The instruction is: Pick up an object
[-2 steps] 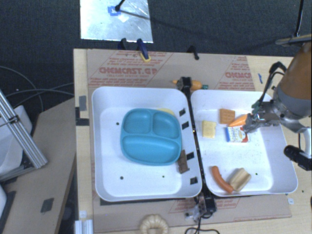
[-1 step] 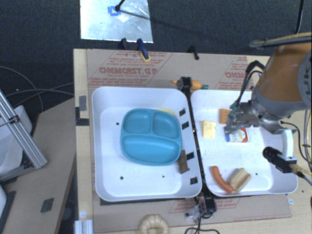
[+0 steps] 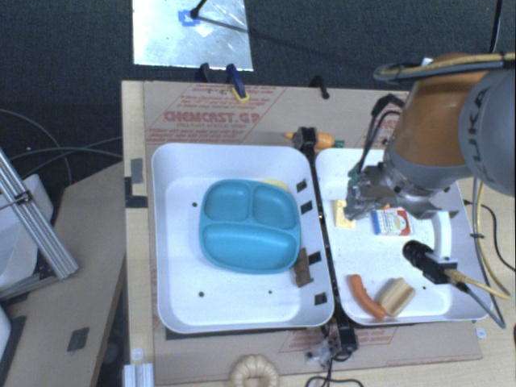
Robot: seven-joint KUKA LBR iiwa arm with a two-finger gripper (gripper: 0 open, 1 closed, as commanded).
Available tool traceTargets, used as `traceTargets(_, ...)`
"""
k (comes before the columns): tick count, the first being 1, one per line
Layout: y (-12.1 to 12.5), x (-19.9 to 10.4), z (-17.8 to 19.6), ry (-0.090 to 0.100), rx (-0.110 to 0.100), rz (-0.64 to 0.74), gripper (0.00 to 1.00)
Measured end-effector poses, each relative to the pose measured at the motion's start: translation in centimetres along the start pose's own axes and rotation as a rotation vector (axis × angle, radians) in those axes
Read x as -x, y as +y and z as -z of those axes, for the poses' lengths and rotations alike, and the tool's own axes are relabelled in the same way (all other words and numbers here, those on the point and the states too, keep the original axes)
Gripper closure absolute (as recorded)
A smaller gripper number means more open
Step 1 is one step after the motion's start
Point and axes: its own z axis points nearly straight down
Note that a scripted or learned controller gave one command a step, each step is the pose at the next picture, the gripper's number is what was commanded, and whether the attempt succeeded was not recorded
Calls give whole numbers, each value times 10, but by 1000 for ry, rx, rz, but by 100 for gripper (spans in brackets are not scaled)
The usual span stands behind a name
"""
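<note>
left bin (image 3: 173, 216): smooth white plastic, slightly glossy
right bin (image 3: 355, 256): the same smooth white plastic
divided plate (image 3: 248, 224): blue plastic, smooth, satin sheen
counter (image 3: 214, 115): matt tan board with red printed lettering
sheet (image 3: 192, 27) beyond the counter: shiny, crinkled, foil-like
floor (image 3: 64, 55): dark, rough carpet-like weave
arm (image 3: 451, 127): glossy grey shell, orange band smooth and shiny
block (image 3: 395, 297): pale, matt, wood-like
sausage (image 3: 367, 295): orange, smooth, plastic-looking

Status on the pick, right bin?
Tool low over right bin, near yellow piece. Nothing seen gripped. Orange sausage, tan block lie apart, nearer front.
</note>
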Motion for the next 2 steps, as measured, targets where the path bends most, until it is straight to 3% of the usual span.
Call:
traceTargets(1, -12, -47, -15, 0, -1, -2, 100)
traceTargets(2, -8, -93, -24, 0, -1, -2, 100)
